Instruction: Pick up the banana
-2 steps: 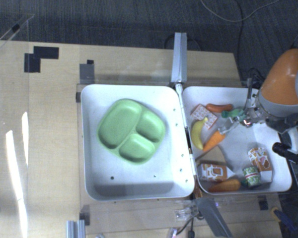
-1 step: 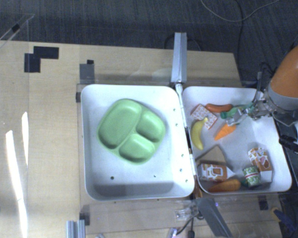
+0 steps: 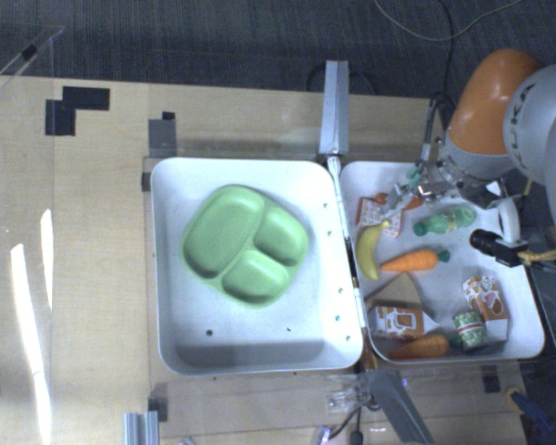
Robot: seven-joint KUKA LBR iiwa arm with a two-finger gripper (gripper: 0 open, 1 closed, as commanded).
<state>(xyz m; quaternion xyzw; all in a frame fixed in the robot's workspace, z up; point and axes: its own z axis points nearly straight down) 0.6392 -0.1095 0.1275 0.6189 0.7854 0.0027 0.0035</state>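
2 bins noted. Gripper (image 3: 417, 188) hovers over the right bin (image 3: 528, 346); opening cannot be told. Banana (image 3: 367, 251) lies below-left of it, against the dividing wall, beside a carrot (image 3: 410, 261), likely complicating a clean approach.

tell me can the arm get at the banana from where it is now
Probably yes. The banana lies uncovered along the right bin's left wall, and the gripper hovers just up and to its right. The bin wall on one side and the carrot on the other may crowd the fingers.
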